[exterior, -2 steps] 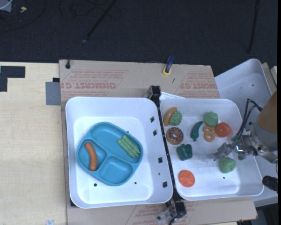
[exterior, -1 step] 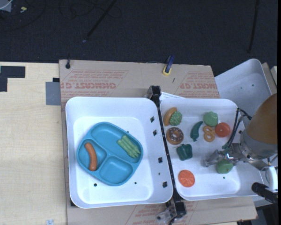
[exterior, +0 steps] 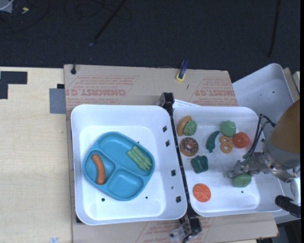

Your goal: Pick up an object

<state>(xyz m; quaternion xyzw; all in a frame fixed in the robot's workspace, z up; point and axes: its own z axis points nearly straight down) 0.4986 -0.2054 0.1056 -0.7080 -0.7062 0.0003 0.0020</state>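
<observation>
Blue tray (exterior: 122,184) in left bin (exterior: 86,130): sausage (exterior: 98,168), green beans (exterior: 140,157).

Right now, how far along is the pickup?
Nothing looks lifted yet. The claw is low in the right bin, right at a green toy that seems to sit on the bin floor. Whether it has a grip I cannot tell. Closing on it and raising it clear is what's left.

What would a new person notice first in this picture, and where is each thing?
The bright blue plate in the left bin stands out, with a sausage and green beans in separate compartments. The right bin holds scattered toy foods, and the gripper hangs low at its right side, over a green piece.
</observation>
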